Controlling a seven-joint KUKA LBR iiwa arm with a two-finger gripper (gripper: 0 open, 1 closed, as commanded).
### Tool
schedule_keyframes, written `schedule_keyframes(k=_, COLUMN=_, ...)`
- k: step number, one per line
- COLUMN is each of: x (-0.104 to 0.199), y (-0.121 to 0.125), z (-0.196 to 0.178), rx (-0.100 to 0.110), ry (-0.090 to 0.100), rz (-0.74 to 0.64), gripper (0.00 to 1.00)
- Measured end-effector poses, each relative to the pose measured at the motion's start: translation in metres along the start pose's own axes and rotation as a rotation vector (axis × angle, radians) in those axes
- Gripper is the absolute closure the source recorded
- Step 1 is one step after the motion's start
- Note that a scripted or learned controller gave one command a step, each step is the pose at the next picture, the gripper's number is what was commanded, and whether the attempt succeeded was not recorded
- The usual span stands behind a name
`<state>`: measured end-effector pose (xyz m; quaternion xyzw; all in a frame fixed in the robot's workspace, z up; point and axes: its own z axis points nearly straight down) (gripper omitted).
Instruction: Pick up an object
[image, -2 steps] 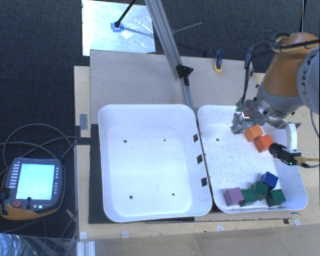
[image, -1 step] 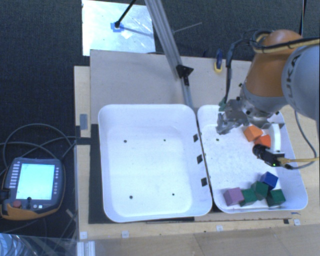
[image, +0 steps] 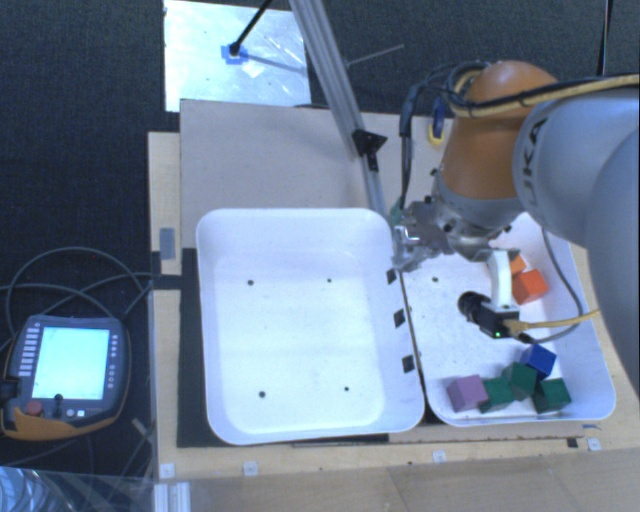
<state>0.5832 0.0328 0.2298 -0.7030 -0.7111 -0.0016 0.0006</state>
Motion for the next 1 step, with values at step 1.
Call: schedule_keyframes(k=1, x=0.0619, y=-0.0072, z=0.0034, rx=0.001, ry=0.001, rz=0.0, gripper=1.0)
